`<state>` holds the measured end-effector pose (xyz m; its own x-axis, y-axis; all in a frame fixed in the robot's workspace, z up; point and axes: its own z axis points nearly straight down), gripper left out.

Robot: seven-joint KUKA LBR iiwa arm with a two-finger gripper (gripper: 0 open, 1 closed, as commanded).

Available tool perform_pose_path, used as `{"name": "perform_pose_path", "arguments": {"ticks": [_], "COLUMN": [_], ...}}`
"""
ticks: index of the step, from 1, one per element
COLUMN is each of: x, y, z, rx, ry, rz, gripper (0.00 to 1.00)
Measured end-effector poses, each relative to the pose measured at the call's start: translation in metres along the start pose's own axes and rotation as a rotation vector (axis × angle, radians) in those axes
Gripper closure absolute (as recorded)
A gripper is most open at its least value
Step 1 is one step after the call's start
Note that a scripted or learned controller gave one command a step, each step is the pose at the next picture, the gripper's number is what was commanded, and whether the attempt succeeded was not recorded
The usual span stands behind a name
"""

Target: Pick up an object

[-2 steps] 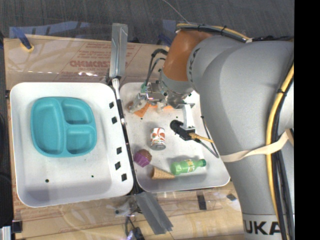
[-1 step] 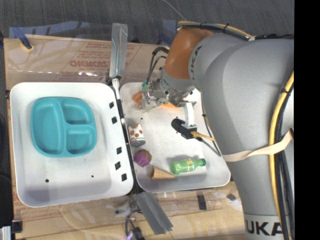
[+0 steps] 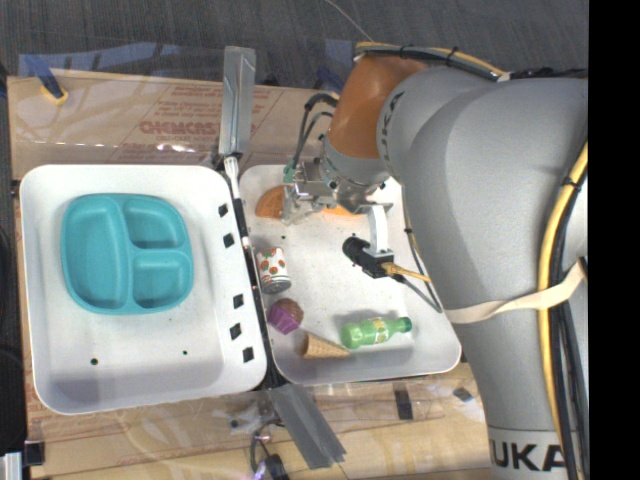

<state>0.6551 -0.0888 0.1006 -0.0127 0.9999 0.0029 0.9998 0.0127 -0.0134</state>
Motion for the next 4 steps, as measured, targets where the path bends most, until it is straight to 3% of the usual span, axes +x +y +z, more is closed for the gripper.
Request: {"name": "perform_pose_path", "arguments": {"ticks": [1, 2, 3, 4], "x": [0.001, -0.102, 0.037, -0.002], "y": [0.000, -0.002, -0.002, -0.003], "z": [-0.010, -0.240, -0.347, -0.342], "rx": [0.001, -0.023, -0.023, -0.015], "ry": [0.000, -0.007, 0.000, -0.004], "rz": [-0.004, 0.008, -0.005, 0.008], "gripper": [1.00, 1.00, 1.00, 1.00]}}
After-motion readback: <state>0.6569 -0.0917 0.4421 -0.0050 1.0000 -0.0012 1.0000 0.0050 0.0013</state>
